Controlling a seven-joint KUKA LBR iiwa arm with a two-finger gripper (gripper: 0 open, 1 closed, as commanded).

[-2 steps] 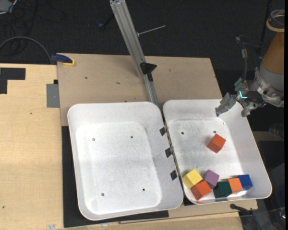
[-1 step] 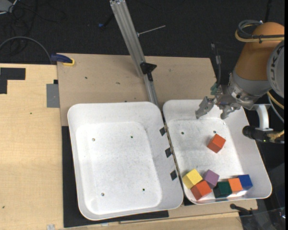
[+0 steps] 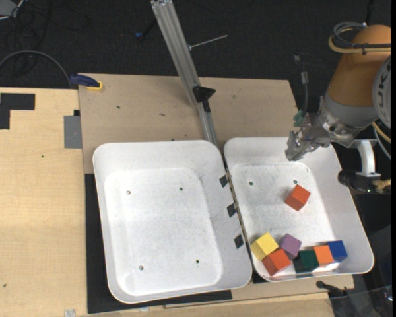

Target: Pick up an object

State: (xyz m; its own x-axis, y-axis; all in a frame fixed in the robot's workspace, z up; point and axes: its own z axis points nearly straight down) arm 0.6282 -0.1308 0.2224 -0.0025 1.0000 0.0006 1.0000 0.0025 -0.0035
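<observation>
An orange-red cube (image 3: 297, 197) lies alone in the middle of the right bin (image 3: 346, 203). Along that bin's near edge sit several cubes: yellow (image 3: 265, 244), red-orange (image 3: 276, 261), purple (image 3: 290, 244), dark green (image 3: 306, 261), orange (image 3: 324, 254) and blue (image 3: 337, 250). My gripper (image 3: 296, 152) hangs over the far rim of the right bin, up and slightly left of the lone orange-red cube and well apart from it. Nothing shows between its tips.
The left bin (image 3: 112, 177) lies beside the right one, with black clips (image 3: 231, 210) along their shared edge. A slanted aluminium bar (image 3: 182, 58) rises behind the bins. The arm's grey and orange wrist (image 3: 356, 78) fills the upper right.
</observation>
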